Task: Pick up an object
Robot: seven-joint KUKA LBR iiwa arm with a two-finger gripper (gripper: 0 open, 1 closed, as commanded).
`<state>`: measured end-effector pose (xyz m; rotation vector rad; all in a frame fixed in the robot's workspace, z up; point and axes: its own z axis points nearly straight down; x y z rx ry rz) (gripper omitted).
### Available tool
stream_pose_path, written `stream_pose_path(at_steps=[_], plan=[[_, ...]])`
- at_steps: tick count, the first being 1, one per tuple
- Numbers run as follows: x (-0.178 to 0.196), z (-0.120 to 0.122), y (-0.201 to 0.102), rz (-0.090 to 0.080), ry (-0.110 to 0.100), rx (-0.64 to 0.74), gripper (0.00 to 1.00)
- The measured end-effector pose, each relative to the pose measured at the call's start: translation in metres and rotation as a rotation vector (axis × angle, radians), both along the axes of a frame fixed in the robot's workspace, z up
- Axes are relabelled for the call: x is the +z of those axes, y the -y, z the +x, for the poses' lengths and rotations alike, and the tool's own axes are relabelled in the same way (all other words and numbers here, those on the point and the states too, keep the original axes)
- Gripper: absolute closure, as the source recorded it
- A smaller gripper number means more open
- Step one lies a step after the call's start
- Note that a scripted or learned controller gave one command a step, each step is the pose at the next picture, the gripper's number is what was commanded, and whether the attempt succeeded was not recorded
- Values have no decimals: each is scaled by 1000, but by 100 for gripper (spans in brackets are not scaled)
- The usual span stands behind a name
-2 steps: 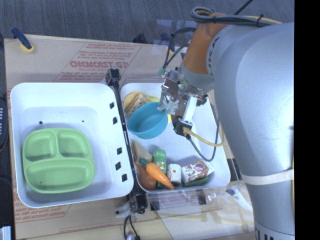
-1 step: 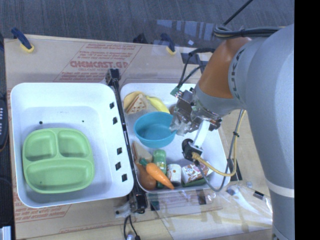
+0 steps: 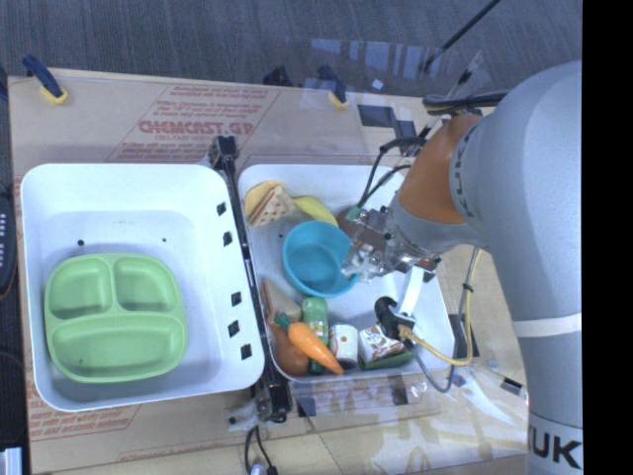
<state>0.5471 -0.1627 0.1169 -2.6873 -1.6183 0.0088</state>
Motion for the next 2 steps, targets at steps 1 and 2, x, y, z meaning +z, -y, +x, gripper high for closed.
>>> stream_pose_path(at_steps=[1,2], plan=[[-1,-1,-1,0,-2,1,0],[-24,64,-36,-2,1,-89,0]])
